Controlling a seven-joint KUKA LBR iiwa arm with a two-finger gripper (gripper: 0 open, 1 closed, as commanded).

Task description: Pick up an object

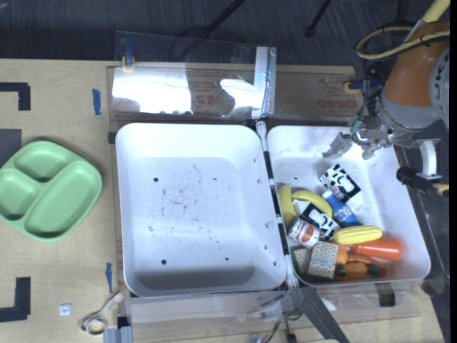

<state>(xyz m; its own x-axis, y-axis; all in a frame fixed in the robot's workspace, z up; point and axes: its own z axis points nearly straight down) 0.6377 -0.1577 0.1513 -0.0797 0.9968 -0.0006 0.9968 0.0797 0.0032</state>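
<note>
Right now the arm hangs over the far part of the right bin, with its gripper spread open, nothing between the fingers, above bare white floor. Since any object will do, the best try is probably one lying apart from the heap: the black-and-white carton sits just near and left of the gripper, separate from the rest on its far side, so a short move down and toward the near side should reach it. Fingers would want to straddle its narrow sides, though its tilt is hard to judge from this slant.

Around it, the left bin lies alongside, touching the right one at the shared divider. A green sectioned plate rests on the bench well to the left. A clear panel stands at the far side of the bins.

Crowding is the likely trouble. The banana, yellow corn, orange carrot, a small can and a speckled box press together at the near end, touching and overlapping, so a grasp there risks pinching two things or slipping off.
</note>
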